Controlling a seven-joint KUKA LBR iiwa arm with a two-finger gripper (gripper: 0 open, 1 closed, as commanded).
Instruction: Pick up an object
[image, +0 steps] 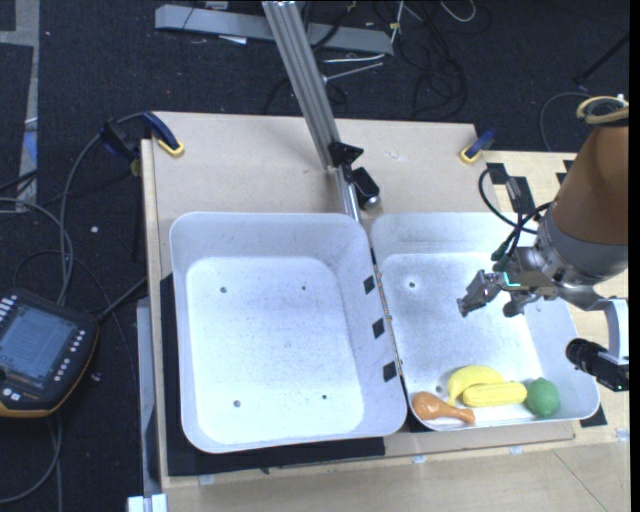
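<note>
The hand (492, 296) is seen above the right bin (430, 250), its fingers spread apart with nothing gripped between them. A yellow banana (472, 378), a yellow corn cob (492, 394), a green ball (543, 397) and an orange drumstick-shaped toy (440, 407) are clustered along that bin's near edge. The left bin (200, 240) adjoins it on the counter (250, 170).

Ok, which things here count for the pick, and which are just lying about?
For the pick:
- pincer
- banana
- corn cob
- green ball
- orange drumstick toy
- right bin

Lying about:
- left bin
- handheld controller
- clamps
- cables
</note>
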